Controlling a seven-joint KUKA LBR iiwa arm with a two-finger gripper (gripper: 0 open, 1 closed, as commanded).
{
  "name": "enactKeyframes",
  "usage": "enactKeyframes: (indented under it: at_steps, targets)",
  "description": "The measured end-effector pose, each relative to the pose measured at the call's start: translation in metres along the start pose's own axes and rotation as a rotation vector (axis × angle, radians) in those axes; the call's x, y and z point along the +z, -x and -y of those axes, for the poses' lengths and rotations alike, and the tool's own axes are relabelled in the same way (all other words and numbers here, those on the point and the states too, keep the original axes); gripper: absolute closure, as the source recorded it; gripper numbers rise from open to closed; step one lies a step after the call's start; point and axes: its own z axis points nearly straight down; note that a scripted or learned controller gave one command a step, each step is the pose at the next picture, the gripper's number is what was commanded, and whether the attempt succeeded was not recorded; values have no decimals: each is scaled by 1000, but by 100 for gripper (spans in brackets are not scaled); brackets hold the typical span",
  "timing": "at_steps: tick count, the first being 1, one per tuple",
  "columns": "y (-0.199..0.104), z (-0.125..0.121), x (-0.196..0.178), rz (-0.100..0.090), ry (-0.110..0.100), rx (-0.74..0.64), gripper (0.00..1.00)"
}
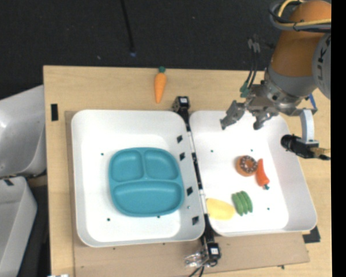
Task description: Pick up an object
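Observation:
The right bin (282, 212) holds a brown round donut-like piece (247, 165), a red pepper (262, 174) touching its right side, a green ridged vegetable (241, 202) and a yellow piece (220, 209) at the front. My gripper (243, 119) hangs over the back of this bin, well above the objects. Its two fingers (229, 118) are spread apart and open, with nothing between them.
The left bin (86, 212) carries a blue divided plate (145, 181). An orange carrot (160, 85) lies on the bench (104, 85) behind the bins. A black clip (180, 103) sits at the back where the bins meet.

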Motion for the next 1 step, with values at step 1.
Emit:
enactKeyframes:
  at_steps: [1]
  targets:
    - [0, -2, -7, 0, 13, -2, 0]
